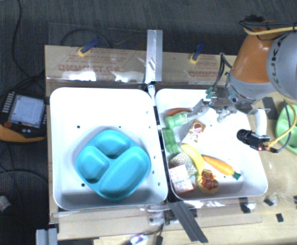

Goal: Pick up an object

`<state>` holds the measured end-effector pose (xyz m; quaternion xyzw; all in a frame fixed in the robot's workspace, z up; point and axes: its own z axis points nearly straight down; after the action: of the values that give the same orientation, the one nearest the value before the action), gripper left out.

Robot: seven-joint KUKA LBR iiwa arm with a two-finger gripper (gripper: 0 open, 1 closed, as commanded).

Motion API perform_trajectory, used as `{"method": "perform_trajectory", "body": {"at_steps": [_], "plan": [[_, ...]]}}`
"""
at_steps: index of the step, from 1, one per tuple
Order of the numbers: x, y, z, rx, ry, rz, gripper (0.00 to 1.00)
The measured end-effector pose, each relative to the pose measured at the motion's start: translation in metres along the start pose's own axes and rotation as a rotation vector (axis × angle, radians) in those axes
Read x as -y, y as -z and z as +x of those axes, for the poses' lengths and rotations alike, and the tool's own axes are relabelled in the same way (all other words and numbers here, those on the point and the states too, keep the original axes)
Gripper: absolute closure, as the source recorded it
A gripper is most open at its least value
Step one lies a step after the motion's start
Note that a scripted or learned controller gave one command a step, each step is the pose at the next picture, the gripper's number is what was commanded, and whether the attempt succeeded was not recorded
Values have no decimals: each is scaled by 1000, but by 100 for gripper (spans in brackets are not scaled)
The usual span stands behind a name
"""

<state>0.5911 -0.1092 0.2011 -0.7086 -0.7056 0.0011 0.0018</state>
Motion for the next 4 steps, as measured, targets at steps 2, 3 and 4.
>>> {"method": "perform_trajectory", "body": {"at_steps": [2,3,4], "plan": [[55,-92,-16,1,-70,1,0],[93,-104,-36,5,22,-43,0],[92,-96,-33,-1,19,-39,100]]}}
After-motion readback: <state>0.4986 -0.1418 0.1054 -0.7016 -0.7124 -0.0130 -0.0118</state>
